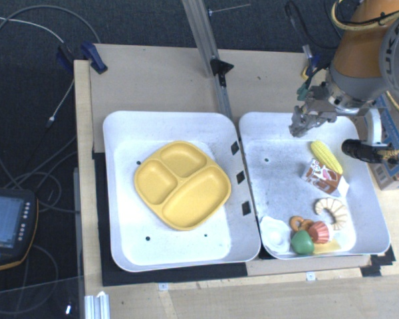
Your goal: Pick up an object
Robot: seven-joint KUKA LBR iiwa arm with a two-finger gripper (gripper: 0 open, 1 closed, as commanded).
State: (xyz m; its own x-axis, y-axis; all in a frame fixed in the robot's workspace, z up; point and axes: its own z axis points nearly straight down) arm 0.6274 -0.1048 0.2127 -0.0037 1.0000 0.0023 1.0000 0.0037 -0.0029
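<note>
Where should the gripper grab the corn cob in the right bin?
Grip the corn cob across its middle, coming straight down. It lies flat and slanted, so close across its narrow width. The snack packet sits at its lower end; the upper side has free space.

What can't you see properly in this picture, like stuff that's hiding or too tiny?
- Gripper, camera view: too small and dark to tell whether its fingers are open or shut.
- Snack packet: its label is too small to read.
- Pile at the right bin's near corner: the green ball and red piece cover what lies beneath.
- Arm: cut off by the right edge.
</note>
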